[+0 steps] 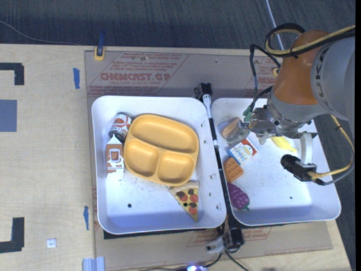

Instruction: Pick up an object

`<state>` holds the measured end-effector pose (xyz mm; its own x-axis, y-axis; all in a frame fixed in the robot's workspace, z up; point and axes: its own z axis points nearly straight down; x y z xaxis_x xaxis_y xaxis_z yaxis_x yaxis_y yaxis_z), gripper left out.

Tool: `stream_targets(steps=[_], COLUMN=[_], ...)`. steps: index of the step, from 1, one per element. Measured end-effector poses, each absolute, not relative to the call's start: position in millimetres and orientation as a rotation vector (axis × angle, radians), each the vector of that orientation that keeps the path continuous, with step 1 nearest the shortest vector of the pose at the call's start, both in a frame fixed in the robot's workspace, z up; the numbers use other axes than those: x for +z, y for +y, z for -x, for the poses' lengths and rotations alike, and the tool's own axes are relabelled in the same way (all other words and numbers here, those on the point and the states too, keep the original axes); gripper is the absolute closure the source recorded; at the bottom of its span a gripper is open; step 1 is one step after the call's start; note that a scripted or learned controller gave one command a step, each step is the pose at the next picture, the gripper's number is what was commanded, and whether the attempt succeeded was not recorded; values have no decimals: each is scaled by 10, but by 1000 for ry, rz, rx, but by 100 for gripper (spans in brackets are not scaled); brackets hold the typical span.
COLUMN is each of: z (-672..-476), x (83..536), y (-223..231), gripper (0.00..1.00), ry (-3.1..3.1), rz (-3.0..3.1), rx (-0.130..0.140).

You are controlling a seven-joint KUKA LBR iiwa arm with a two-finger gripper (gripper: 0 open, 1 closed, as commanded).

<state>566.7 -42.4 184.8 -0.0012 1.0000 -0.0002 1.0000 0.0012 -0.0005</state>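
Observation:
My gripper hangs low over the back left part of the right bin, on the grey arm with the orange band. Just to its left lies a tan bread-like piece, touching or nearly touching it. A small white, orange and blue carton lies just below the gripper. Beneath that are an orange waffle-like piece and purple grapes. A yellow item shows partly from under the wrist.
The left bin holds a big yellow divided plate, a can, an orange and white box and a pizza slice. A black cable plug hangs from the arm over the right bin.

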Motion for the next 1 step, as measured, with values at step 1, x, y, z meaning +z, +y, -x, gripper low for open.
stream_targets(steps=[1], z=[-5586], x=[968], y=[-1069], gripper=[0], ry=[-2228], rz=[2226], rx=[-8])
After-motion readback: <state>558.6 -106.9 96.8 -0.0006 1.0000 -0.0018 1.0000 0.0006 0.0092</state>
